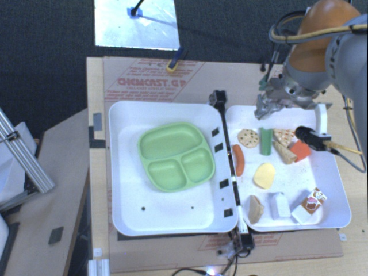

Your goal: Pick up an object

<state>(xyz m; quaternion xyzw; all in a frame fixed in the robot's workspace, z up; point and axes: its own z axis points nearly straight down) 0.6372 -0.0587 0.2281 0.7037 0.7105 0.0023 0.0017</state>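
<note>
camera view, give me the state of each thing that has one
green three-compartment plastic tray: flat in the left white bin, holding nothing
green rectangular block: lying in the right white bin
round cookie: lying flat
gripper: above the right bin's far edge, holding nothing

I count two white bins [123, 211], one green divided tray [172, 154] at 9 o'clock, one cookie [248, 137], one green block [265, 141], one hot dog [238, 159] and one yellow piece [264, 176].
</note>
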